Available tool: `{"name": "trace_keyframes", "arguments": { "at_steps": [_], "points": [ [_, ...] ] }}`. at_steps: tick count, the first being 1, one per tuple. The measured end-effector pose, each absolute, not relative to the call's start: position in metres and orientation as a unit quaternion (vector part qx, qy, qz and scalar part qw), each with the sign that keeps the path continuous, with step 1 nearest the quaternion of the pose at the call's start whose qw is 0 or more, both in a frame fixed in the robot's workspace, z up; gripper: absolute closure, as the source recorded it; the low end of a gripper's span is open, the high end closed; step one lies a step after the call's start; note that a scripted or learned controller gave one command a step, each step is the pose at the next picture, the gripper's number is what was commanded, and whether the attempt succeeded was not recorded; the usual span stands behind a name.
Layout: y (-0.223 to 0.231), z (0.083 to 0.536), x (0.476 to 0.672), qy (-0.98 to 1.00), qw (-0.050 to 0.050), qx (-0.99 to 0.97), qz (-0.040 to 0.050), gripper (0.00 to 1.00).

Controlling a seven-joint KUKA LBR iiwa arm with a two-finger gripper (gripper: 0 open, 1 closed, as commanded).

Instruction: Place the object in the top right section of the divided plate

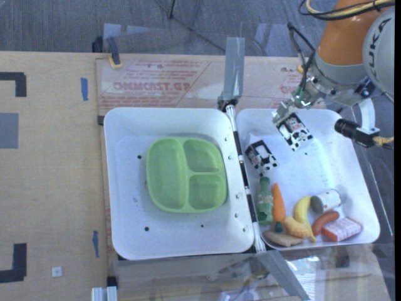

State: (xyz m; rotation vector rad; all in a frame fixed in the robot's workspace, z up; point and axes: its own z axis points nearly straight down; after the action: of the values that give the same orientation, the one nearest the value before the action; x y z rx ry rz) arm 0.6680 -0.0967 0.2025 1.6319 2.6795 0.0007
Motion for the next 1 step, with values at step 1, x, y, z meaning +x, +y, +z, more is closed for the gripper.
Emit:
{"name": "trace_keyframes", "arguments": {
  "at_steps": [1],
  "points": [
    [-0.0224, 0.1994, 0.6673, 0.886, 0.000, 0.463, 0.0004, 1.00]
  ]
}}
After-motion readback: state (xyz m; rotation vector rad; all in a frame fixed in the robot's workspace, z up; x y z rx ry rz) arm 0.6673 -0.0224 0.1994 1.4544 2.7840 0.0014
